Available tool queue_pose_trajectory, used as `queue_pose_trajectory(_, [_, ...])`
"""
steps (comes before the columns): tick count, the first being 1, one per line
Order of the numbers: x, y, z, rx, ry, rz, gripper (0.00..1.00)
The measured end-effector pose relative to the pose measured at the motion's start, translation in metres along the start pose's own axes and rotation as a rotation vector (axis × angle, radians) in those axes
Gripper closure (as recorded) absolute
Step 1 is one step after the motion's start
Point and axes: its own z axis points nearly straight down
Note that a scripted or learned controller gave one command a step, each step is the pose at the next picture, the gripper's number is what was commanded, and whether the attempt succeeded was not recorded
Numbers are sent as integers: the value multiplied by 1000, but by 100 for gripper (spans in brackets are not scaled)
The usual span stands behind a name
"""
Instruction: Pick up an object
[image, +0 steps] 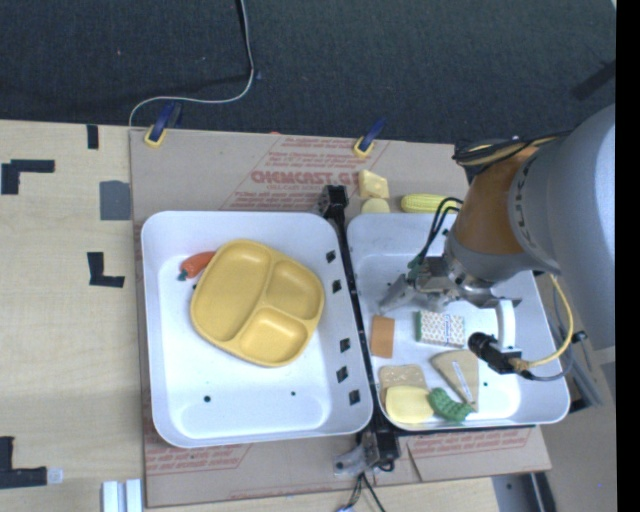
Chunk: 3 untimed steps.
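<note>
Pincer (408, 285) hangs low over the upper left part of the right bin (540, 400), and from my seat I cannot tell whether it is spread or clenched: the grey metal blurs together and the arm's (530, 215) bulky wrist covers much of it. Nothing shows clearly between its tips. Just below it lies a small orange-brown block (382, 336), apart from the tool as far as I can judge. Further right a patterned white packet (443, 327) sits partly under the wrist hardware. Near the bin's lower edge I see a pale yellow piece (408, 404), a green item (449, 406) and a tan wedge (457, 372) crowded together, shapes hard to read. The left bin (165, 330) holds a yellow divided plate (257, 301), which hides most of an orange thing (197, 263) at its upper left. Behind the bins, a yellow cob-like item (424, 203) and a pale lump (374, 186) rest on the cardboard sheet (240, 170), which is clamped to a wooden bench (60, 330); dark carpet (400, 60) lies beyond.
</note>
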Motion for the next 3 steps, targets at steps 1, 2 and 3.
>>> queue_pose_trajectory(1, [16,47,5,-6,0,-5,0])
queue_pose_trajectory(2, [18,5,4,-4,-1,-2,0])
queue_pose_trajectory(3, [17,-27,4,-7,-1,-2,0])
